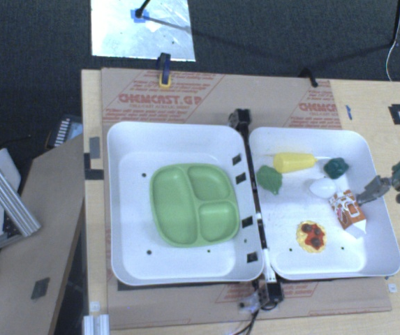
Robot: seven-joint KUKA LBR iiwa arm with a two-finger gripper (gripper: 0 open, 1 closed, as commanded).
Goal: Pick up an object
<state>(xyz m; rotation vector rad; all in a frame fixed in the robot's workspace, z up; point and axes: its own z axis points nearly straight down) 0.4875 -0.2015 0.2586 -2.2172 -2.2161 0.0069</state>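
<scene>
At the far left an aluminium frame rail (1, 194) is seen beside the bench (91, 117), off its edge. On the bench a brown cardboard sheet (186, 96) printed in red is laid, and the two bins are set on it side by side. The left bin (126, 145) is occupied by a green divided plate (194, 204) with three compartments, lying flat near the bin's middle. A black hinge strip (248, 201) is seen between the two bins. In the right bin (374, 257) six items are recorded, from left to right: a green leafy toy (269, 179) near the bin's left wall; a yellow corn-shaped toy (294, 162) just beyond it toward the back; a small round pizza-like piece (312, 236), yellow with red and dark topping, toward the front; a white egg-shaped item (322, 187) near the middle; a dark green toy (336, 167) behind it; and a small red-and-white carton (347, 212), tilted, just right of the white item. The gripper (367, 192) is seen at the right bin's right side, reaching in from the right edge, its tip just above and right of the carton; it cannot be told whether the fingers are apart or together, and nothing is seen between them.
</scene>
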